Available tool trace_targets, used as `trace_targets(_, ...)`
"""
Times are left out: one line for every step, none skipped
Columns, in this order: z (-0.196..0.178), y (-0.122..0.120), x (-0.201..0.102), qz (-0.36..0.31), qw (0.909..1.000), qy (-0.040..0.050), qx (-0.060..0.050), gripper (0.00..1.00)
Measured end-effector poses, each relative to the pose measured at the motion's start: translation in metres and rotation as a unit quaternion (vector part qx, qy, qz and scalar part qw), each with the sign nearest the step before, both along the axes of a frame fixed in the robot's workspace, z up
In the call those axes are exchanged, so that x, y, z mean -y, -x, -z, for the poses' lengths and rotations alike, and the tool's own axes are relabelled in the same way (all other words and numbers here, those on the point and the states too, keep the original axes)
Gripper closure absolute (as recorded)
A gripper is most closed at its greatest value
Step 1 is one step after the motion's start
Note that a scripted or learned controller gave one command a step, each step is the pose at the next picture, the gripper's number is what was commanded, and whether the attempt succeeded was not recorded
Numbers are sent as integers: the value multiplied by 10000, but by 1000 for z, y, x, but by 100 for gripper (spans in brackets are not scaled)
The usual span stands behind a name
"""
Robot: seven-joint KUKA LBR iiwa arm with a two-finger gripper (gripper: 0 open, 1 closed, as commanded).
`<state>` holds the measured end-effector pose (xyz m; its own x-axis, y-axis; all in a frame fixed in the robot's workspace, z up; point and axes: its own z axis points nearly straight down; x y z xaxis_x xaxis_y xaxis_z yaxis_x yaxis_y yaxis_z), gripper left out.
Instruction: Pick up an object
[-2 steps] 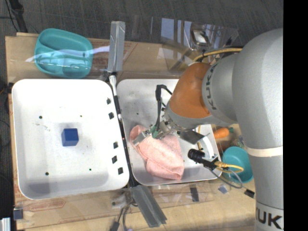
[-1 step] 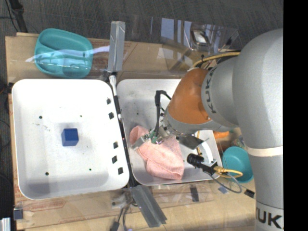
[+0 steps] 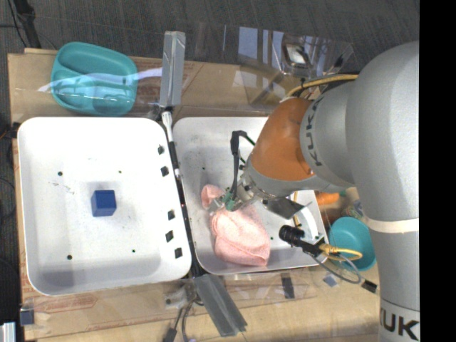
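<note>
Altogether, one blue cube [image 3: 104, 202], one pink cloth [image 3: 239, 237], perhaps two teal bowls [image 3: 93, 78].

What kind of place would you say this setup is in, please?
Probably a robotics lab bench for grasping trials: a KUKA arm reaches over two white bins, taped to a wooden board, holding test items such as a blue cube and pink cloth.

Left bin [image 3: 43, 191]: a cube [image 3: 104, 202] sits in it, near the middle.
Right bin [image 3: 206, 137]: beside the left bin, a cloth [image 3: 239, 237] lying in its near half.
Pincer [image 3: 231, 202]: down over the cloth's far end.
Arm [image 3: 356, 148]: in from the right, above the right bin.
Scoop [image 3: 92, 78]: on the bench [image 3: 214, 73], behind the left bin.
Small bowl [image 3: 354, 237]: right of the right bin.
</note>
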<state>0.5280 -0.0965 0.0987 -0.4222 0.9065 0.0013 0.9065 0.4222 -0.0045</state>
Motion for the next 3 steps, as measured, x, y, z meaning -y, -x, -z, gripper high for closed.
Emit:
trace_targets(0, 0, 0, -1, 10000, 1, 1, 0)
trace_targets(-8, -1, 0, -27, 10000, 3, -11, 100)
trace_targets(-8, -1, 0, -31, 10000, 6, -10, 0)
